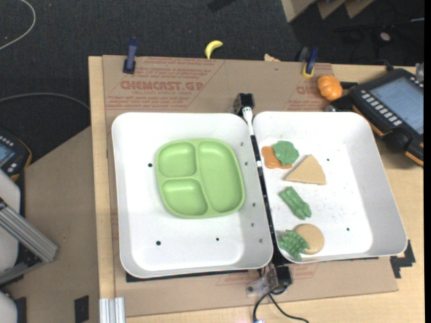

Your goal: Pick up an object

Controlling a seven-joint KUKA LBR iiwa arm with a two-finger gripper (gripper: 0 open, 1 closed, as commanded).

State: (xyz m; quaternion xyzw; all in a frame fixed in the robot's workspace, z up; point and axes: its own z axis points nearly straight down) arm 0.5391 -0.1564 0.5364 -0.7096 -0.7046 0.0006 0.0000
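Dark grey carpeted floor point(101, 19) surrounds the brown cardboard-covered surface point(175, 86); a thin white cable point(27, 9) lies on that floor.

Left bin point(135, 247): a green divided plate point(200, 177) is held.
Right bin point(357, 180): a tan wedge point(307, 171), green pieces point(295, 202) and a tan disc point(311, 236), possibly toy food, are seen along its left side.

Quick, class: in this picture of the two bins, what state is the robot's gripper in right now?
Gripper: not in this picture, so its state cannot be told. The toy food pieces, such as the tan wedge, lie loose in the right bin.
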